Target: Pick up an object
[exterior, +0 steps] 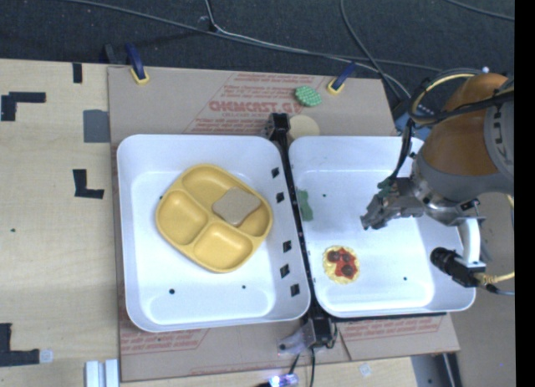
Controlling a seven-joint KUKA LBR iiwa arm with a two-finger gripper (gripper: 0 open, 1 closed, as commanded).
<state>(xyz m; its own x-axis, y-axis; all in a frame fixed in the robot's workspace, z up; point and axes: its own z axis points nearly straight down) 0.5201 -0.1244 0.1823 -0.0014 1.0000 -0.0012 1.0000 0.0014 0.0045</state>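
From the fixed overhead camera, the gripper (374,216) hangs over the right white bin (418,293); I cannot tell its state. The small red-and-yellow pizza-like toy (341,263) lies nearby, seemingly the target: the approach step, calling for lowering onto it.

the arm (468,139) comes in from the right of the camera view, its orange band rounded and bulky above the grey wrist (447,185). from the wrist the body narrows and slants down toward the left, ending in the dark gripper (374,216). the gripper hangs low with its tip pointing left and slightly downward. behind the tip, to its right, a dark cable loops up along the wrist and over the orange band. further right and below the tip, a white bracket with a black cylindrical part juts off the arm's side.
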